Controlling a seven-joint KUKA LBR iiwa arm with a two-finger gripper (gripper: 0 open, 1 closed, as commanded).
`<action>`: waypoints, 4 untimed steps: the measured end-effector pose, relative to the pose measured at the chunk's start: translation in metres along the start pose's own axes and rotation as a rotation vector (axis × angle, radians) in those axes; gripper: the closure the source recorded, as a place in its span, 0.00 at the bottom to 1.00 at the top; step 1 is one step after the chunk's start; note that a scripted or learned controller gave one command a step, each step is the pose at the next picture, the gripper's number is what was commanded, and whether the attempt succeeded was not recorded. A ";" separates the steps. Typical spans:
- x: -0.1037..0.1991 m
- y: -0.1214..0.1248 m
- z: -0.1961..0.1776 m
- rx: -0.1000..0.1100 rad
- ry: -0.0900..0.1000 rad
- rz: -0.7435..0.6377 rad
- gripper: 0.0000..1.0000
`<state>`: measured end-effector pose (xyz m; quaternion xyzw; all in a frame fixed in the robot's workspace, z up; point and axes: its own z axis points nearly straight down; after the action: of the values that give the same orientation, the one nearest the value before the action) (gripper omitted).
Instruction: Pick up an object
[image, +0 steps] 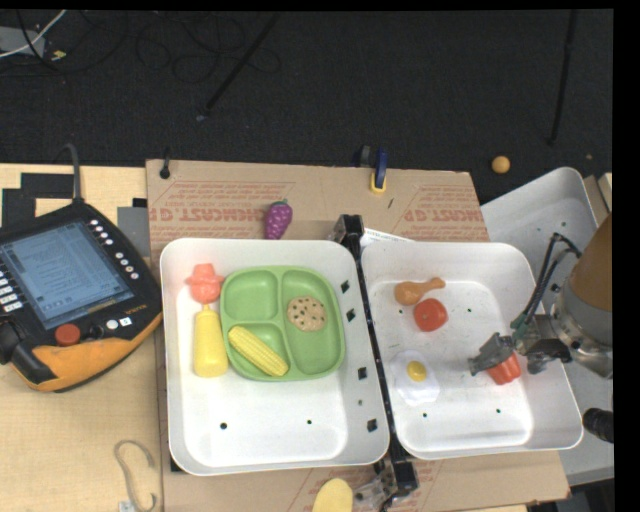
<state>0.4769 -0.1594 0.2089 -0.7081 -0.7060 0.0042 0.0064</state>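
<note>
My gripper (494, 357) is low in the right bin (545, 425), near its right wall, reaching in from the right. A small red-orange piece (508, 370) lies right against its tip, partly hidden by it, and I cannot see whether it is gripped. Further left in the same bin are a red tomato (431, 316), a brown drumstick (416, 291) and a fried egg (417, 375), all well apart from the gripper.
The left bin (260, 435) holds a green divided plate (325, 352) with a cookie (307, 313) and corn (258, 351), beside a yellow bottle (209, 343) and a pink toy (204, 283). Purple grapes (278, 218) lie behind the bins. A teach pendant (70, 290) sits at left.
</note>
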 end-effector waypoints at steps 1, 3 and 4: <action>0.000 0.003 -0.006 -0.014 -0.003 -0.002 0.00; -0.001 0.004 0.087 -0.007 0.000 -0.004 0.00; 0.001 0.005 0.122 -0.013 -0.002 -0.004 0.00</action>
<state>0.4801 -0.1579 0.0865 -0.7067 -0.7075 0.0002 0.0013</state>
